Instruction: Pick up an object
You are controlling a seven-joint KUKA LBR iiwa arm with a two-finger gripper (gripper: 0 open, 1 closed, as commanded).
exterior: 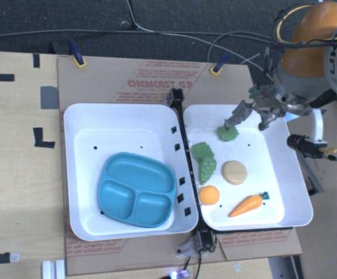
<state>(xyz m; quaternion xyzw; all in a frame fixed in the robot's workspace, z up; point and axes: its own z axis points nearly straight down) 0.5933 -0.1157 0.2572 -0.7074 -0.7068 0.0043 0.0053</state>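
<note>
My gripper (247, 123) hangs over the back of the right bin (273, 156), open, its two fingers spread wide. The left fingertip (231, 123) ends right beside a small green broccoli piece (228, 134), which lies on the bin floor and is not between the fingers. Further forward in the same bin lie a green leafy vegetable (203, 159), a beige round piece (235, 172), an orange (209, 195) and a carrot (247, 205).
The left bin (81, 127) holds a blue divided plate (137, 189). A black divider (182, 150) runs between the bins. Cables cross the dark background behind the bench, and the arm's orange band (314, 22) is at the upper right.
</note>
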